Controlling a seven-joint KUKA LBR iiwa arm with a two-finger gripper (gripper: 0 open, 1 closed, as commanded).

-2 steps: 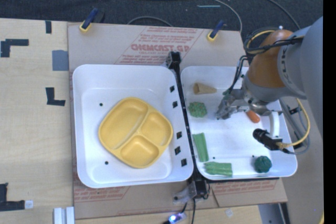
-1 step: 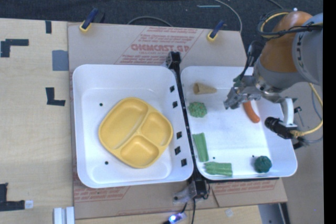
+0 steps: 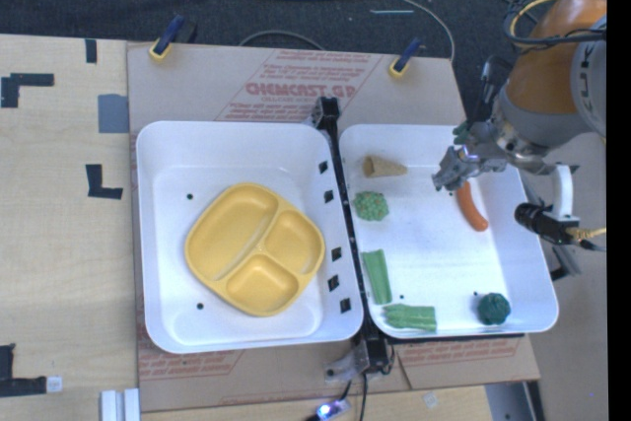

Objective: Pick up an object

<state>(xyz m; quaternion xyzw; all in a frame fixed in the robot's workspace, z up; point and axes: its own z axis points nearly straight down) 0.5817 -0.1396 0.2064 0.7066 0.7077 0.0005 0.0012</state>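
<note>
A: Progress on the pick?

B: Nothing lifted yet, judging by the layout. Gripper (image 3: 455, 171) low over the right bin (image 3: 523, 256), just beside the top end of an orange carrot-like piece (image 3: 471, 207); whether touching, impossible to say. Jaw state impossible to tell against the dark wrist. Left to do: close on a piece, raise it clear.

A: Counts, biggest first?

B: One desk (image 3: 59, 242). Two white bins, the left bin (image 3: 158, 212) holding one yellow divided plate (image 3: 254, 247). Two yellow-and-blue clamps (image 3: 166, 38) at the board's far edge. Six small items in the right bin: one green strip (image 3: 376, 275), one green block (image 3: 410, 316), one carrot piece, one tan cone (image 3: 384, 167), one light green broccoli-like floret (image 3: 371, 205), one dark green ball (image 3: 493, 309).
</note>
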